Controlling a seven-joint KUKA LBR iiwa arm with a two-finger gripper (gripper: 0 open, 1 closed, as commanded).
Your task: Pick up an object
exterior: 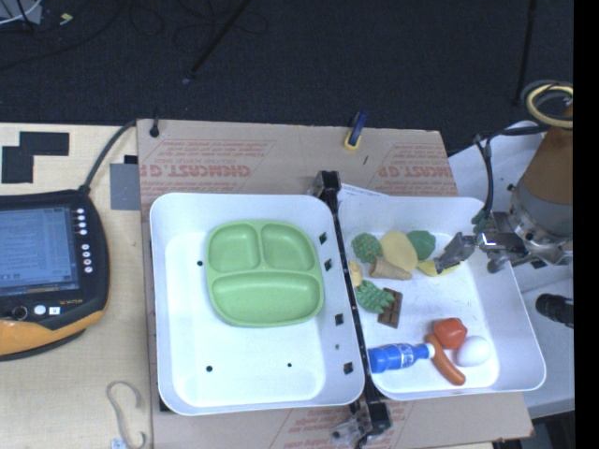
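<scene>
The right bin holds several toy foods. Along its far side lie a green broccoli piece, a pale yellow piece, a dark green piece and a small yellow piece. Nearer the front are a leafy green piece, a brown block, a red pepper, a white egg, an orange sausage and a blue bottle. My gripper hangs low over the bin's far right part, just right of the small yellow piece. Nothing visible is held.
The left bin bears a green divided plate. A tablet-like pendant lies on the bench at far left. A black divider runs between the bins. The arm's orange band stands above the right bin's far corner.
</scene>
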